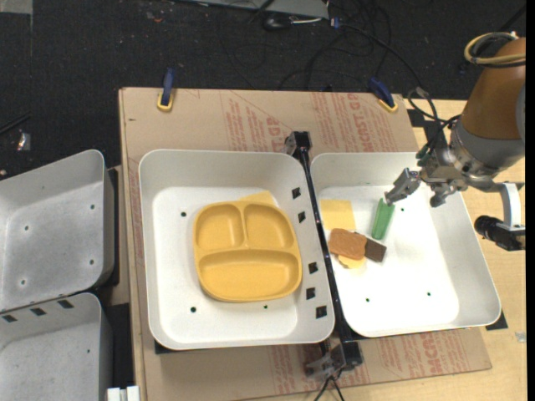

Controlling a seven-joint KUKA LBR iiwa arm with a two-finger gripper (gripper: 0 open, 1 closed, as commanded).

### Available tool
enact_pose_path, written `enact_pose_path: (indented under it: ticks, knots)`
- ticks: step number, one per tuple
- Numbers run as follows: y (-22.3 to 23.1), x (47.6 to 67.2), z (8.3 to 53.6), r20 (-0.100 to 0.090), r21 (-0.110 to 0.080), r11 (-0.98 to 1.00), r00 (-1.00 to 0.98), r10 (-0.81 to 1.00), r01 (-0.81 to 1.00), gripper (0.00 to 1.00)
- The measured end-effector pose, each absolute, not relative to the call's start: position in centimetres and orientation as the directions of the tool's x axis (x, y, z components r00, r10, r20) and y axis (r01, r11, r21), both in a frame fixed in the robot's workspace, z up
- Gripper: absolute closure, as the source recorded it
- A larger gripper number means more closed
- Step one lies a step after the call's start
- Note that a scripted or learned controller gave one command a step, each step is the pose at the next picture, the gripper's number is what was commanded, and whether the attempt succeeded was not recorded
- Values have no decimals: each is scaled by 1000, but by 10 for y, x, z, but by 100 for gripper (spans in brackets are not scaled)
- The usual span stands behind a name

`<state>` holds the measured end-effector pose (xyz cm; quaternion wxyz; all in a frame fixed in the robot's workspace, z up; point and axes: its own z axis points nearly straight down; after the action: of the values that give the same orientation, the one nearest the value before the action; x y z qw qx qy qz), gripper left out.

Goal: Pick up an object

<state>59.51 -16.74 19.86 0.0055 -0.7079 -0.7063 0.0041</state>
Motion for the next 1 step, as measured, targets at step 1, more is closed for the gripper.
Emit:
enact_pose_path:
  ticks: [1]
  knots:
    - [-167, 598, 207, 0, 0, 1, -1, 1000, 1000, 0]
